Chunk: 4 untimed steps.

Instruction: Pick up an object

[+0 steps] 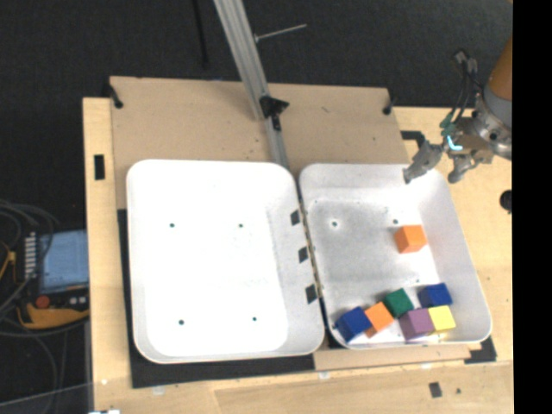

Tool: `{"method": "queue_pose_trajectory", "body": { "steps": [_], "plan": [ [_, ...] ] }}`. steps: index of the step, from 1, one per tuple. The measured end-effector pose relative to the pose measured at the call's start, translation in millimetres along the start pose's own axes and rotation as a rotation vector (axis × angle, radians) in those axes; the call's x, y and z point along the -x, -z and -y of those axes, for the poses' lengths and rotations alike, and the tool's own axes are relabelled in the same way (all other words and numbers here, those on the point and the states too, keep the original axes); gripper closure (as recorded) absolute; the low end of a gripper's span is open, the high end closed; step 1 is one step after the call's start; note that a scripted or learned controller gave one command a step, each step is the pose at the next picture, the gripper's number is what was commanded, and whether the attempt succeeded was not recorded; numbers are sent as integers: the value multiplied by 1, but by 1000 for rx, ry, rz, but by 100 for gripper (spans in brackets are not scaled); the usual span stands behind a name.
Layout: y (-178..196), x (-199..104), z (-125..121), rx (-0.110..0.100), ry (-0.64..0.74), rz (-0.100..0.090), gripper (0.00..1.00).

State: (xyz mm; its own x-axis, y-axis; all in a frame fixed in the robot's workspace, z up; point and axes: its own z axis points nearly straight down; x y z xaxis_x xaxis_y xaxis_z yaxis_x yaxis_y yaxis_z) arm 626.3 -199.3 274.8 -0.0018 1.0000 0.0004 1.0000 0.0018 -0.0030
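Blocks are what the task offers, and every one lies in the right bin (461, 257), which serves as the landmark here. A lone orange cube (410, 238) sits toward that bin's middle-right, well apart from the others. Along the bin's near wall a cluster huddles: a blue cube (353, 323) at the cluster's left end, a second orange cube (379, 316) touching it, then a green cube (398, 302), a purple cube (417, 323), a yellow cube (442, 318) and another blue cube (435, 296) nearest the bin's right wall. They press together against the low side, likely having slid or been dropped there — a packing that leaves little room for fingers to pass between them.

The gripper (438, 166) hangs over the bin's far right corner, above the rim rather than down among the blocks, its two fingers spread apart with nothing between them. That posture suits an approach: jaws open and held high, so the arm can travel across the bin without knocking anything.

Nothing has been picked yet. Judged from this layout, the lone orange cube is the easier target — it is nearest the gripper and has free space on all sides. The left bin (142, 257) lies just beside the right bin.
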Motion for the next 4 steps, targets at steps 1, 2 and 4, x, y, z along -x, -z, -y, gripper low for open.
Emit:
{"method": "queue_pose_trajectory", "body": {
  "steps": [1, 2, 4],
  "plan": [
    [3, 1, 0, 3, 2, 4, 0],
    [-40, -3, 0, 0, 2, 2, 0],
    [-129, -1, -11, 0, 2, 3, 0]
  ]
}}
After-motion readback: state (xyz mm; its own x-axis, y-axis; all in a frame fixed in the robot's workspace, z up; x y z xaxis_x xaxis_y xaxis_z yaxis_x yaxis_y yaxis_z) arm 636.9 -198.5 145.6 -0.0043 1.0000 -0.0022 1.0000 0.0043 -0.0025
